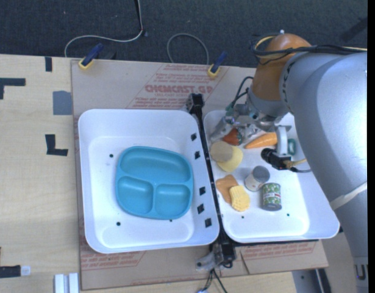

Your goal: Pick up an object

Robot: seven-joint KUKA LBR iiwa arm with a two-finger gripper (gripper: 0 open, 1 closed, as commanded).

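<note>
In the camera view, you saw the claw (235, 127) low in the right bin (297, 218), near its back corner by the middle wall. You could not tell how its grip stood — the arm (321, 96) covered much of it. Right at the claw lay a small red thing (231, 137) and an orange carrot (260, 141). Just in front sat a pale yellow round thing (226, 154). Nearer the front were a ridged yellow piece (239, 198), a grey cup (257, 178) and a green can (271, 196). In the left bin (96, 163) lay a blue tray (153, 182) on its own — all on the counter (28, 182).
</note>
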